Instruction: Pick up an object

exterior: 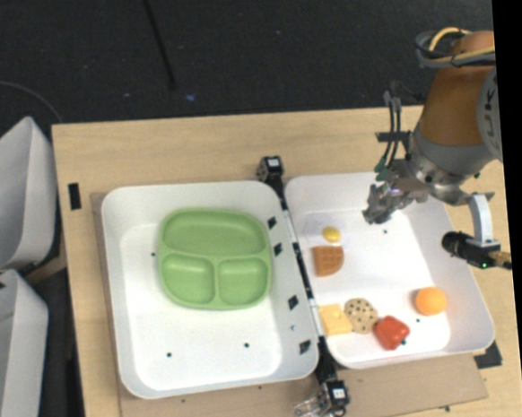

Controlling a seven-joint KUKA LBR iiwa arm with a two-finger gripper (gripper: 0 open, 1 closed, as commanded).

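Food items (pixel 329 261) all lie in the right bin (pixel 445 260), none lifted yet. The gripper (pixel 379 204) hovers above them; whether it is clenched, I cannot tell.

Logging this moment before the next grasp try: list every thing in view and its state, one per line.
hand: above the right bin, holding nothing that shows
green tray: flat in the left bin, compartments bare
yellow piece: loose in the right bin
brown piece: loose
yellow block: touching the cookie
cookie: flat
red piece: loose
orange: loose
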